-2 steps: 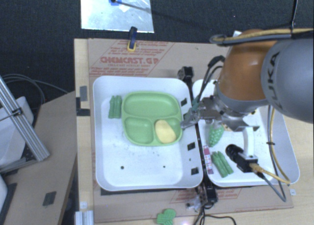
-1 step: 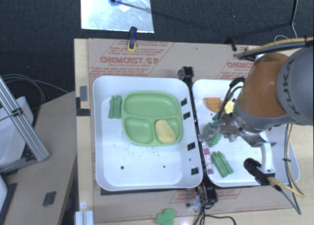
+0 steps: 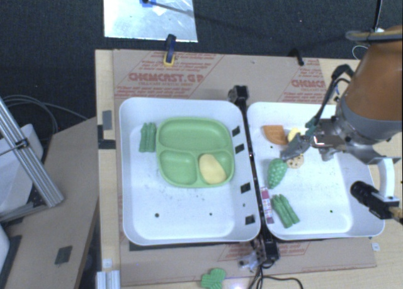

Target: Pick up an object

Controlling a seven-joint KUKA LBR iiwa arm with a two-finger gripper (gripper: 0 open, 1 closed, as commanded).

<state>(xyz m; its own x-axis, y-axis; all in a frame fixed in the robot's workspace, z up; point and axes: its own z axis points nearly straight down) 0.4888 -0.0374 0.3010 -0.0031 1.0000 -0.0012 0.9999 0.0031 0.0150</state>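
Gripper [image 3: 296,150] low over right bin's [image 3: 327,218] cluster.
I judge it's lined up there for the cookie [image 3: 294,161] just below; finger state I cannot tell.

Fixed overhead camera, slanted down on bins [image 3: 189,108]

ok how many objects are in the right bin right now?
5. Orange piece and small yellow one near the back, cookie under the gripper, green strawberry-like piece mid-left, green bundle front-left. The arm may hide more.
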